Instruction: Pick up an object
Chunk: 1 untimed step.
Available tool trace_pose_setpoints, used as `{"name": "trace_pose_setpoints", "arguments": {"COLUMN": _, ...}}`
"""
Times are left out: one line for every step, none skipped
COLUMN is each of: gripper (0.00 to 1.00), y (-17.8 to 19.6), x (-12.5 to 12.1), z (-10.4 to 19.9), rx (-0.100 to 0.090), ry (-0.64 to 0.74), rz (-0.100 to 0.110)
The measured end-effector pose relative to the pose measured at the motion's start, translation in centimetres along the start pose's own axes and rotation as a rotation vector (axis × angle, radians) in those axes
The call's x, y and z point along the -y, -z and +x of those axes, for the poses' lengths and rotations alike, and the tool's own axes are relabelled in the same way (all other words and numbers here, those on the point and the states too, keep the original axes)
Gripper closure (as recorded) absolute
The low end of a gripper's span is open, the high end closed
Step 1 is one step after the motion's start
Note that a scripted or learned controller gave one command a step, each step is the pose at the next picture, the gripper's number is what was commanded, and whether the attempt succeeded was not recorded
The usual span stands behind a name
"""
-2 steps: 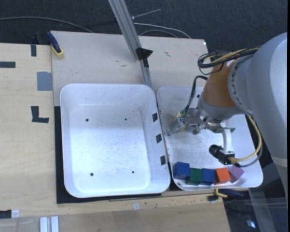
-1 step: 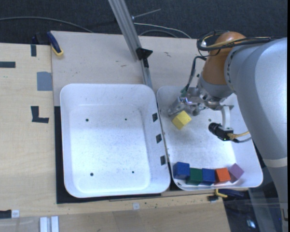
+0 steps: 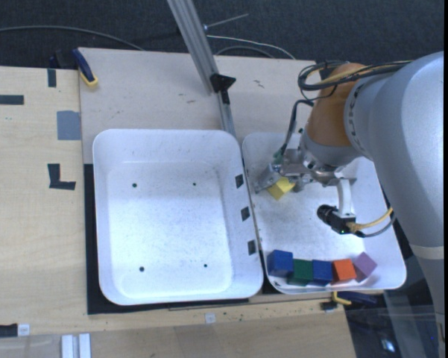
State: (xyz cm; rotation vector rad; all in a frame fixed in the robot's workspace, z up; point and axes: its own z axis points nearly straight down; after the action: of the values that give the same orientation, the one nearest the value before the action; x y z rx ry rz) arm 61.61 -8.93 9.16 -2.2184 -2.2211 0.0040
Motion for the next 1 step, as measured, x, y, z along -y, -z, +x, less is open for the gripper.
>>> {"name": "trace_pose_setpoints", "arguments": {"gripper": 1.0, "y": 0.94, "x": -0.05, "z": -0.05, "rx": 0.001, "ry": 0.001, "rz": 0.001}}
